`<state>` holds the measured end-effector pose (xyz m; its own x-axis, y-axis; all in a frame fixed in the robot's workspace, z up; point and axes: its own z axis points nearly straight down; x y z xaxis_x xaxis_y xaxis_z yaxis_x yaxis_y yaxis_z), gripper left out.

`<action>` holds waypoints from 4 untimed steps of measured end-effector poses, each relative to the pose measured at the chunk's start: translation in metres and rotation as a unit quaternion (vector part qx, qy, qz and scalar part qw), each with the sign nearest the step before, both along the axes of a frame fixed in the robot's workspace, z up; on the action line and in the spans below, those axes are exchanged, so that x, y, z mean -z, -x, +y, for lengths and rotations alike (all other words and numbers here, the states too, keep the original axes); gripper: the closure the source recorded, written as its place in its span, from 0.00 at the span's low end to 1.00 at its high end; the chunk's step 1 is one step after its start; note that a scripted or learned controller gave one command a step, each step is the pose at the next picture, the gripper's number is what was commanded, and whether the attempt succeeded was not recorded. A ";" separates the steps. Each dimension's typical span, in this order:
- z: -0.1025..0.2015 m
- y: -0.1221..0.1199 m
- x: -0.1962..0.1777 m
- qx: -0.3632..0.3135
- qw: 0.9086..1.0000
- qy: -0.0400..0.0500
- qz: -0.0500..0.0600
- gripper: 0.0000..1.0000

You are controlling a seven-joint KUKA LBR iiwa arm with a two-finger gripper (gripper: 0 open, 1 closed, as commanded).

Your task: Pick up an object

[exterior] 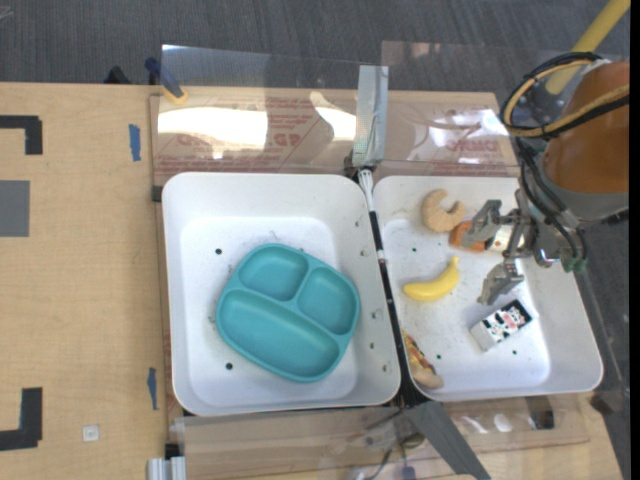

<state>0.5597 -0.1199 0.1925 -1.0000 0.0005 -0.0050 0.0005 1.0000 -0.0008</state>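
Overhead, the grey arm (585, 128) reaches in from the right above the right-hand white bin (570, 368), and its claw (503, 258) hangs low among the loose items there, with both fingers spread apart and nothing between them. The step in hand appears to be the approach: no object has yet been lifted, and the claw is positioned over a cluster of candidates, not closed on any. Nearest are a small orange object (463, 234) just beside the upper finger, a tan curved piece (438, 210) slightly farther left, a yellow toy banana (433, 283) to the lower left, and a small white block with black and red markings (502, 323) just below the lower finger. A brownish item (420, 361) lies against the bin's left wall, well apart from the claw. Judging from the pose, the next move calls for settling on one target, most plausibly the white block or the orange object, descending until the fingers straddle it, and then closing. The banana looks smooth and gently curved; the block is boxy, lies tilted, and offers flat faces for gripping. The left-hand white bin (190, 208) holds a teal divided plate (288, 311), far from the claw.
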 end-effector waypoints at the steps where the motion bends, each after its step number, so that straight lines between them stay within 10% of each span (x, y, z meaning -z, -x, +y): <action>1: 0.017 -0.036 0.102 -0.055 0.998 0.001 -0.005 0.00; 2: 0.019 -0.040 0.089 -0.055 0.998 0.002 -0.012 1.00; 3: -0.012 0.038 0.035 0.134 0.991 -0.001 0.001 1.00; 4: 0.011 0.075 -0.027 0.264 0.965 -0.001 -0.001 1.00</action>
<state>0.4851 -0.1093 0.2196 -0.8604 0.5095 -0.0065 0.5095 0.8605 0.0024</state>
